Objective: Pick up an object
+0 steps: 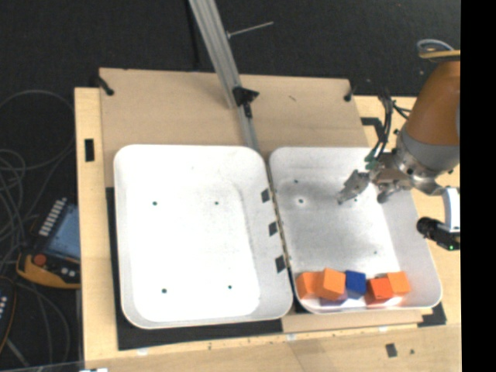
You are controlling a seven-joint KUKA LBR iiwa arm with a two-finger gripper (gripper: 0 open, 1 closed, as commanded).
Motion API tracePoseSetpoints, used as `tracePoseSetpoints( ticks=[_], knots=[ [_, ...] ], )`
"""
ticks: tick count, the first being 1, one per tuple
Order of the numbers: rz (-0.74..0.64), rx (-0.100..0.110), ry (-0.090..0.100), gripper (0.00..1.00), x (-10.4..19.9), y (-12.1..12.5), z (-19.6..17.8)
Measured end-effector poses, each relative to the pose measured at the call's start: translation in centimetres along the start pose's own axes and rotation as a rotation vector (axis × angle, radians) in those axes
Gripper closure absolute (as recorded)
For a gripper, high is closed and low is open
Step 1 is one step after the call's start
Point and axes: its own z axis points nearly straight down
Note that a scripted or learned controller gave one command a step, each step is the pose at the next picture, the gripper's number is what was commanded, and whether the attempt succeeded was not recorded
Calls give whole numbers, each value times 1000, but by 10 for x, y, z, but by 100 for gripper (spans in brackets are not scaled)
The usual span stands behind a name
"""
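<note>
I'm watching arm [434, 107] reaching in from right of frame, orange band above wrist. Gripper [366, 191] hovering over upper part of right bin [325, 231], fingers spread apart, nothing between them. Blocks sitting in row along lower edge of right bin, well apart from gripper: orange block [322, 284] at left, blue block [355, 282] beside it, another orange block [387, 287] at right. Left bin [194, 231] lying beside it on desk [170, 107].

Orange blocks [322, 284] and a blue block [355, 282] are sitting in the white bin [325, 215], below the jaws.
</note>
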Motion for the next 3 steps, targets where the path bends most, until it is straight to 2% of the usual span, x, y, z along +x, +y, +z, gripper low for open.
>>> tracePoseSetpoints(
  ticks=[1,2,3],
  knots=[
    [-8,-3,2,0,56,3,39],
    [1,-8,-2,0,40,12,108],
    [0,-9,-1,0,8,28,105]
  ],
)
